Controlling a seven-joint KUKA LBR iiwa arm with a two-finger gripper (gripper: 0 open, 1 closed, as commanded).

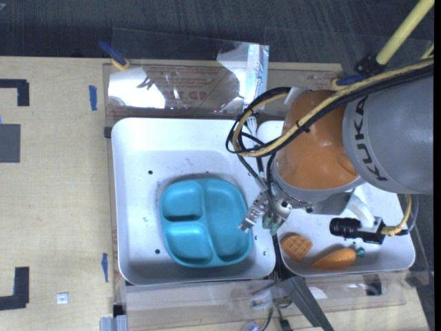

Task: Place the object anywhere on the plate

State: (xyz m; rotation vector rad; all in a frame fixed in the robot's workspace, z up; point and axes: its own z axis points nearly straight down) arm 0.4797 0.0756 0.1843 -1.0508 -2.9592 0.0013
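**Arm poised at the bin divide, plate unfilled**

Camera view: A blue, three-compartment plate (204,221) is seen lying flat in the left white bin (131,185), nothing resting in its wells. In the right white bin (403,250), two toy foods are seen lying side by side near the front wall: a waffle-patterned orange piece (296,246) and a carrot (336,257) with a green stem end. Which of the two is meant as the object cannot be told. Both are judged to be light, stiff moulded plastic, smooth and somewhat slippery but hardly fragile. The carrot would best be taken across its thick middle, the waffled piece across its narrower width. The gripper (264,216) is held low over the divide between the bins, just beside the plate's right rim and near the waffled piece. Nothing can be made out between its metal tips, and whether they are spread or pressed together cannot be told.
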